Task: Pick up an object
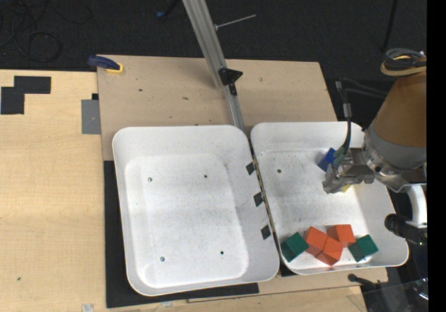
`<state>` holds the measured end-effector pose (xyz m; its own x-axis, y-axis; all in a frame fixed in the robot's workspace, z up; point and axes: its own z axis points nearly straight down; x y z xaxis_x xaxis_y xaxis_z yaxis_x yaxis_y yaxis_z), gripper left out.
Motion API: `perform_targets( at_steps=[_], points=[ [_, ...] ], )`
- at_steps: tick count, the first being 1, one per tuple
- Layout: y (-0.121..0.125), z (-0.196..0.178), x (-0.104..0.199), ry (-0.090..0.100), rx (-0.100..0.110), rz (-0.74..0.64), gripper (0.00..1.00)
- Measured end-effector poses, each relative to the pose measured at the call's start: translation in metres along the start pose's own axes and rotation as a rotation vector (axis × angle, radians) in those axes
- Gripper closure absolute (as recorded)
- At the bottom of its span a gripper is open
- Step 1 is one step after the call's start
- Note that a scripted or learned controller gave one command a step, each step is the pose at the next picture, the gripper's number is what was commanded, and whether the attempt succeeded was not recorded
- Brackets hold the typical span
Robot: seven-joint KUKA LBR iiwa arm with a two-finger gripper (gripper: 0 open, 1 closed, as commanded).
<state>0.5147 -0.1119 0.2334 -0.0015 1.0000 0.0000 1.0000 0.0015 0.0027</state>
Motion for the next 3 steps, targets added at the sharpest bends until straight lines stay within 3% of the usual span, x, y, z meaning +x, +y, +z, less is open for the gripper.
perform_targets(
  at_steps=[1, 3],
  points=[
    [0.001, -0.053, -0.001, -0.001, -0.001, 0.0, 1.0],
    [0.043, -0.037, 0.093, 0.0, 0.004, -0.002, 1.0]
  ],
)
